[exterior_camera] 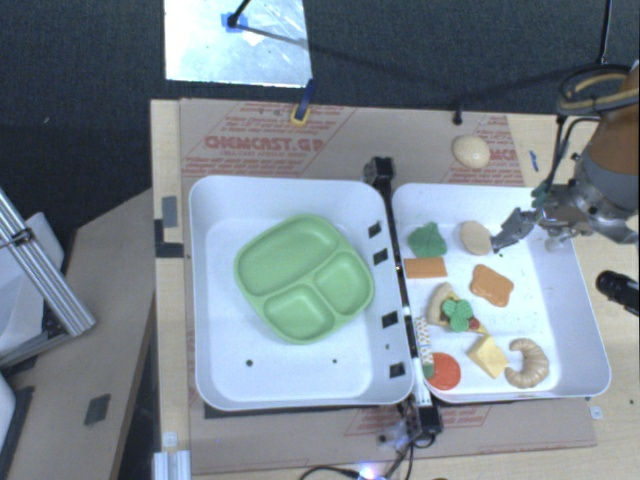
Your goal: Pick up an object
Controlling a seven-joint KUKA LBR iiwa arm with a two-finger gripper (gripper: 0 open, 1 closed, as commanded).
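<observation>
- We note, nearest the camera in the right bin [590, 353], a croissant [528, 362], a cheese wedge [487, 356] and a tomato [443, 371].
- The gripper [503, 238] hangs over the bin's upper part, fingers slightly parted, gripping nothing.
- We judge the beige bread roll [475, 236] the likely target: just left of the fingertips, roundish.
- The orange toast [491, 285] lies just below; broccoli [428, 239] further left.
- The left bin [215, 368] holds a green divided plate [303, 278].

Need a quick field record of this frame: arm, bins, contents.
arm: reaches in from the right, pincer over the right bin's upper part
nearest item: beige roll, just left of the pincer
left bin: green divided plate
right bin: broccoli, orange slab, toast, cheese wedge, croissant, tomato
outside bins: egg on the board
</observation>
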